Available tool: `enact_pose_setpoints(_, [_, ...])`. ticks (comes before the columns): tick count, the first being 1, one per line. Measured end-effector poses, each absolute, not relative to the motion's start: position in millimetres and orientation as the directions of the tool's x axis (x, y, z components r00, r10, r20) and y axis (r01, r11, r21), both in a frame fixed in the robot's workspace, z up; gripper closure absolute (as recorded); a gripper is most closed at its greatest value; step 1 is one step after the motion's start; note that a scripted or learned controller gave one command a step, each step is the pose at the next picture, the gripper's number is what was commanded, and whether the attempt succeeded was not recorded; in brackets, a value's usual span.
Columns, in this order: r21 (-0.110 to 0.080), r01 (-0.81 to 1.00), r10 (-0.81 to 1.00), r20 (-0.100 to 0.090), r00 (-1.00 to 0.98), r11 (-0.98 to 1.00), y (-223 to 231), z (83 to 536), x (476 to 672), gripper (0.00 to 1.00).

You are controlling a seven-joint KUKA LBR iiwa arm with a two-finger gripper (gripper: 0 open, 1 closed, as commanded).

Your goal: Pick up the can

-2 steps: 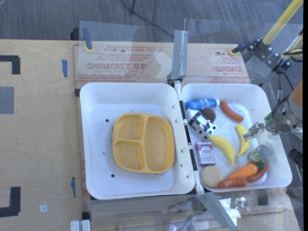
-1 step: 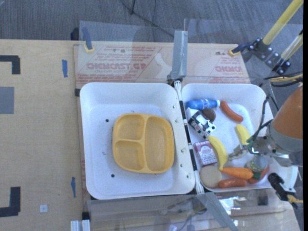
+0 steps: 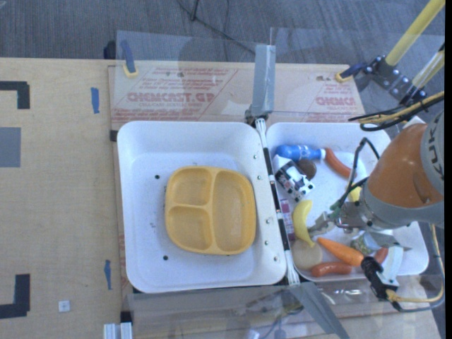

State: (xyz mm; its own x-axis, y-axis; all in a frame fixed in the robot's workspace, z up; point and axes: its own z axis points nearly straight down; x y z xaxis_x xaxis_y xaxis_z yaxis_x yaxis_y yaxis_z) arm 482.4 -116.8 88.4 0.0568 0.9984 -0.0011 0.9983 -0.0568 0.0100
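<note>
Toward 3 o'clock on the table (image 3: 56, 189), the right bin (image 3: 417, 260) holds a clutter of toy food. What looks to be the can (image 3: 293, 180), small and black-and-white patterned, lies near the bin's 10 o'clock edge, just below a blue bottle (image 3: 300, 151) and touching a brown lump (image 3: 308, 167). A banana (image 3: 302, 221) lies at 6 o'clock from the can. The claw (image 3: 323, 223) hangs low just at 3 o'clock of the banana, apart from the can; whether it is wide or narrow cannot be told. A carrot (image 3: 340, 250) and a sausage (image 3: 329, 268) lie toward the bin's 6 o'clock rim. The left bin (image 3: 141, 154) carries a yellow divided plate (image 3: 210, 209).
</note>
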Motion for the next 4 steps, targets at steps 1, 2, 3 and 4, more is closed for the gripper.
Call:
enact_pose_setpoints(1, [0.007,0.999,0.999,-0.003,0.041,-0.041,-201.4,87.3,541.4,0.00])
enact_pose_setpoints(2, [-0.001,1.000,1.000,0.001,-0.023,0.023,-173.1,95.9,497.7,0.00])
enact_pose_setpoints(3, [0.009,0.991,0.991,-0.005,-0.133,0.133,-124.8,88.4,505.5,0.00])
enact_pose_setpoints(4, [0.007,0.998,0.998,-0.005,-0.055,0.055,-192.3,87.6,481.0,0.00])
